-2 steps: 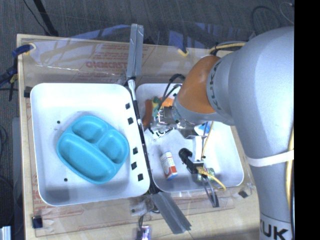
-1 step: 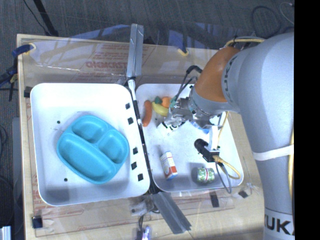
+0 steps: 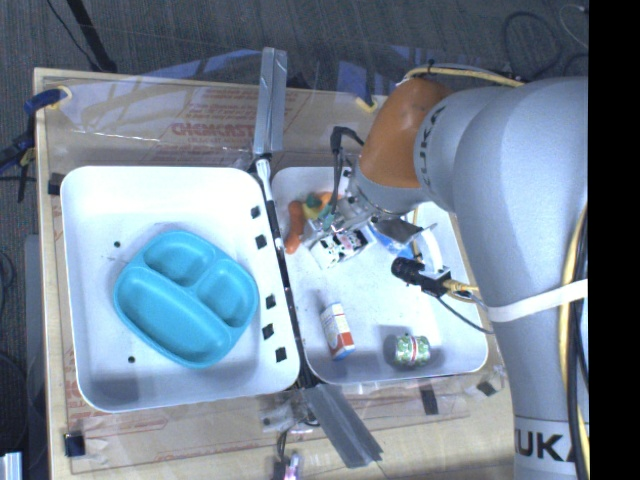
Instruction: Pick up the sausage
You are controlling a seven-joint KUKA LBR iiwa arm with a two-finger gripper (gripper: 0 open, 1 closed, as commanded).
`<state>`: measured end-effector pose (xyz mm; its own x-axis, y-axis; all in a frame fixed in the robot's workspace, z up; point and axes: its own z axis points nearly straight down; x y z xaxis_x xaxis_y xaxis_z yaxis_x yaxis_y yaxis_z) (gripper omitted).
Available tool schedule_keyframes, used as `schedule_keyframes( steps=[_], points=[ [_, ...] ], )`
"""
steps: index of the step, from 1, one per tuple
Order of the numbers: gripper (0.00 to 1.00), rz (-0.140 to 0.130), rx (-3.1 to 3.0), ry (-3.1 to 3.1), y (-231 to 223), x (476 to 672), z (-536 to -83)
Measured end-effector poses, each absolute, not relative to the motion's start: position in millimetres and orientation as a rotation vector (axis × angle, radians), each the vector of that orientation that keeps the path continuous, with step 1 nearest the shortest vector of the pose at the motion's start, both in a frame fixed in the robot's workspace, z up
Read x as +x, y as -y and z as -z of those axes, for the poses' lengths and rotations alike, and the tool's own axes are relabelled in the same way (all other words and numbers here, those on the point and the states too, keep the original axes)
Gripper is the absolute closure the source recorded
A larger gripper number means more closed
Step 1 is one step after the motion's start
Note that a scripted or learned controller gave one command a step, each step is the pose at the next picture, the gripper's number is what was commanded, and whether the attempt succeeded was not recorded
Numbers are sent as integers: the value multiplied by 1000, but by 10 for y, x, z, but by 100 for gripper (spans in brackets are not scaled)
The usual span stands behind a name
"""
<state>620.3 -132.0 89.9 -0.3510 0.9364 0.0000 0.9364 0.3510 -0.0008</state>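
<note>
The arm (image 3: 520, 188) is smooth, rounded grey casing; an orange band (image 3: 392, 133) rings it above the wrist; white "UK" lettering (image 3: 545, 450) marks its base; thin black and yellow cables (image 3: 450, 293) trail beside it.

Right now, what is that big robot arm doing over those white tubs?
The grey robot arm reaches into the right white bin, its gripper low over the far corner, next to the orange-brown sausage. A small white and orange carton and a green round can lie nearer the front. The left white bin holds a blue divided plastic plate.
</note>
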Motion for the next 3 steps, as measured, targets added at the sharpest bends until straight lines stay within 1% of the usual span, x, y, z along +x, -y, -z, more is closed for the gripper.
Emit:
schedule_keyframes(
  steps=[1,2,3],
  points=[
    [100,-15,-1380,2836,1276,6133,-937],
    [100,-42,-1085,2971,1235,6196,-965],
    [100,-49,-605,3123,1218,6183,-1041]
  ],
)
